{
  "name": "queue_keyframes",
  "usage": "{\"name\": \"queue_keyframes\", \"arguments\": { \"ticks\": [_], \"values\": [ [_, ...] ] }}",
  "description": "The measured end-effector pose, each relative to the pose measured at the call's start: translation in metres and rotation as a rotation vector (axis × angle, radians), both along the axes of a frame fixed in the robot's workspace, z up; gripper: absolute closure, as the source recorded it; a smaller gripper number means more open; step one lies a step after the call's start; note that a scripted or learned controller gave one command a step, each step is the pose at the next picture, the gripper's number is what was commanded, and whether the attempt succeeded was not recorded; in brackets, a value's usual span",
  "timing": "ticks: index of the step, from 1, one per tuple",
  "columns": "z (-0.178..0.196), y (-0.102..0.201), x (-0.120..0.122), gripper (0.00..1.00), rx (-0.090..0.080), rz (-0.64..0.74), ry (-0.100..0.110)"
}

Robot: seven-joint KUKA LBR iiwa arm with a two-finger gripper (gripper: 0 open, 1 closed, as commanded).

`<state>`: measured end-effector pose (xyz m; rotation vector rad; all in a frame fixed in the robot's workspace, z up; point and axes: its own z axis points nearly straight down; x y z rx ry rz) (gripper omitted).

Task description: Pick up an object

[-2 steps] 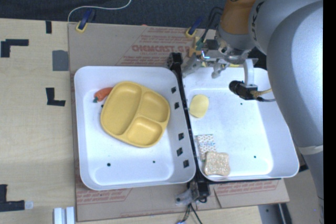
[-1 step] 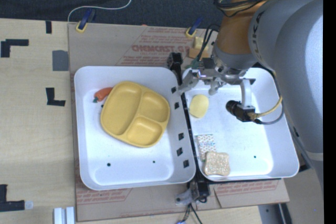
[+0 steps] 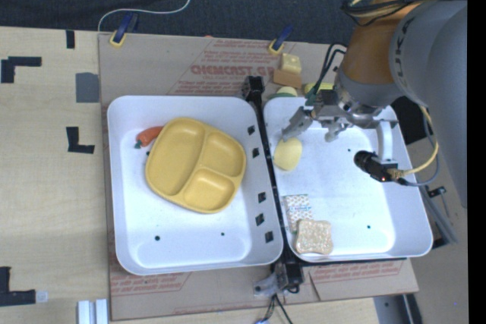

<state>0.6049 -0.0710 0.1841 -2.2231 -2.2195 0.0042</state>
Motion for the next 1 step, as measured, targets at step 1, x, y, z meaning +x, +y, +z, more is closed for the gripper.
{"name": "queue_keyframes", "arguments": {
  "ticks": [1],
  "values": [
    [-0.1043, -0.0267, 0.0296, 0.00, -0.001, 0.002, -0.002]
  ]
}}
